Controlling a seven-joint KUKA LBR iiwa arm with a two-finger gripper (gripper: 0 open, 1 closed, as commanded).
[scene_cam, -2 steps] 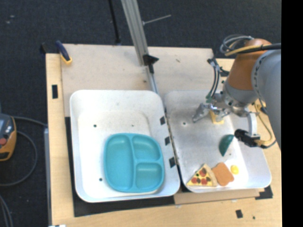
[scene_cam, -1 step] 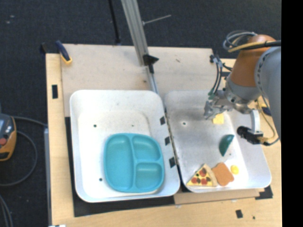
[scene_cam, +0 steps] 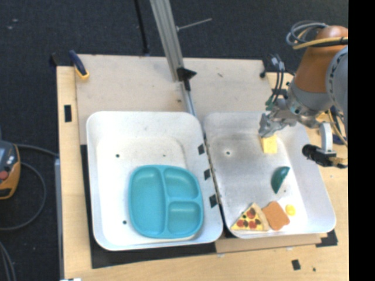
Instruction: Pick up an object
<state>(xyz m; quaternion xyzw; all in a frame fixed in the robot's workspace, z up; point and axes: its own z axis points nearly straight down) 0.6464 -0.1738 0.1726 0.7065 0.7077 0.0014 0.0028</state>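
Down in the right bin (scene_cam: 310,212) now, hand (scene_cam: 270,127) low near the back wall, poised right over the yellow block (scene_cam: 269,145). Touching at the block's top edge by the look of it, yet impossible to tell whether clenched, released or actually gripping; too small and dark down there. Coming from above, probably because a top-down approach suits a small block lying flat on the bin floor. Block sitting up in the far part of the bin, well apart from the rest, so likely an easy target with nothing crowding it. Further out: a teal wedge-shaped piece (scene_cam: 280,178) toward the middle-right, then along the near edge a toy pizza slice (scene_cam: 250,219), an orange bread-like piece (scene_cam: 275,215) touching it, and a small yellow bit (scene_cam: 290,210) just beside that. Across the divider, a turquoise compartment tray (scene_cam: 166,202) lying flat in the left bin (scene_cam: 117,133). Up on the bench (scene_cam: 129,81), a slanted metal post (scene_cam: 167,31) behind the bins, clear of the hand's path.
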